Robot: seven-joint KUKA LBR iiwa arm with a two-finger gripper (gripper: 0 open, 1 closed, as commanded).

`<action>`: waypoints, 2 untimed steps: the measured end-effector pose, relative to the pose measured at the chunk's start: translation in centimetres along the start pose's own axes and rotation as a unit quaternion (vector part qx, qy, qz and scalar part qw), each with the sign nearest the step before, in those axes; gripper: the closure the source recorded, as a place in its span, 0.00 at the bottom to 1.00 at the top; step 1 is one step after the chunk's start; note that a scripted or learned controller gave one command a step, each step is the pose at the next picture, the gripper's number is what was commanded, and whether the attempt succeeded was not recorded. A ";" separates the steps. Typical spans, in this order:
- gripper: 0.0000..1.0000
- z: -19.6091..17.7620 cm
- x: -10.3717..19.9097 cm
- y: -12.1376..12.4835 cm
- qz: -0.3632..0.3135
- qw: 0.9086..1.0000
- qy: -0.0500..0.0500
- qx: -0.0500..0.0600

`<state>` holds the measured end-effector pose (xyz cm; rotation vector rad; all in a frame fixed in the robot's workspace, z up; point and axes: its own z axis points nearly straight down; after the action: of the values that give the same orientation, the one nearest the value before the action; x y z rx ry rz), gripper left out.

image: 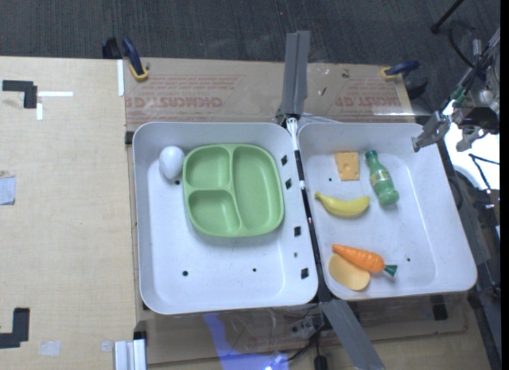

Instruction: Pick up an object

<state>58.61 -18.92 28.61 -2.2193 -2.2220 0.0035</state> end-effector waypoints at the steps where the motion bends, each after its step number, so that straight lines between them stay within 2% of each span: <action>1: 0.00 11.7 1.3 0.6 -0.006 1.000 0.000 0.000; 2: 0.00 8.5 1.4 -0.5 0.034 0.999 0.000 -0.001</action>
<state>58.13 -17.55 20.14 -2.2935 -2.1472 0.0020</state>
